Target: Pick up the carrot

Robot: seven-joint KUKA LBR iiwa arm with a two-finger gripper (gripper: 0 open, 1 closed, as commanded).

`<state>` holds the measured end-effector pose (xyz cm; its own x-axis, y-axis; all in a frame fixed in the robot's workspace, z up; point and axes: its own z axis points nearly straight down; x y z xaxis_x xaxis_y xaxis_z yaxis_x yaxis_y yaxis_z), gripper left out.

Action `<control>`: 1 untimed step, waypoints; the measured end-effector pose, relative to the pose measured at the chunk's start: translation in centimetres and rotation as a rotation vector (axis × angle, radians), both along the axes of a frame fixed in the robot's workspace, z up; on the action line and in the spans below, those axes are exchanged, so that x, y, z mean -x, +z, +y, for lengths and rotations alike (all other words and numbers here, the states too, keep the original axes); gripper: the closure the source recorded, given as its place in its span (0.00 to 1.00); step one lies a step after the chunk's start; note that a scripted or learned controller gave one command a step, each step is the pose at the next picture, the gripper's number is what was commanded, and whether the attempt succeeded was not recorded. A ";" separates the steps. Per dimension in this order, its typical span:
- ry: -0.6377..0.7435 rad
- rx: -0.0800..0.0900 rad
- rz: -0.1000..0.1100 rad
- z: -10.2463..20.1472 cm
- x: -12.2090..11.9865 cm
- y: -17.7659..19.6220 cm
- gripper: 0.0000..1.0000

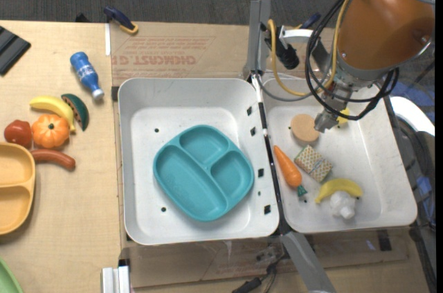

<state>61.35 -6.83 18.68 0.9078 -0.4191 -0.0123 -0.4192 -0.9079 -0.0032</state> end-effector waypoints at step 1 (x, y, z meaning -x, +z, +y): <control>0.231 -0.003 -0.008 -5.5 0.9 5.5 1.00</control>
<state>60.46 -12.37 24.18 0.9797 -0.2002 -0.0053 -0.2002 -0.9797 -0.0084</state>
